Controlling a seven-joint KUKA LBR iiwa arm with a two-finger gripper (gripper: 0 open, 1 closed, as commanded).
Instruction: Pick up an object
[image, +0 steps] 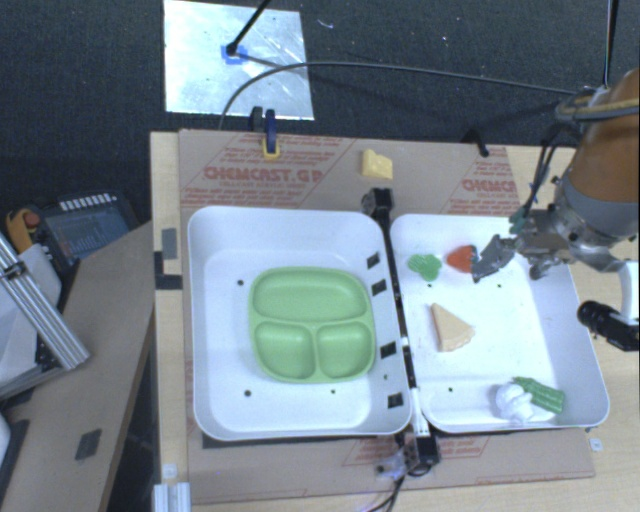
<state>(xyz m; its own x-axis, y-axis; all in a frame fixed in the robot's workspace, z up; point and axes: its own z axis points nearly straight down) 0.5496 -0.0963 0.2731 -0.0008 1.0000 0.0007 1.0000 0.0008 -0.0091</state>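
One green three-compartment plastic plate (310, 325) is seen in the left white bin (215, 300). Four small items are counted in the right white bin (560, 330). The grip state of the two-finger gripper (490, 262) cannot be told.

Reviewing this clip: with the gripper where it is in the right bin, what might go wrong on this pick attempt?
The gripper sits beside the red piece, with the green piece close on its far side. A grasp may nudge the red piece into the green one, or catch both. Both lie near the right bin's back wall, so a pushed piece may jam there.
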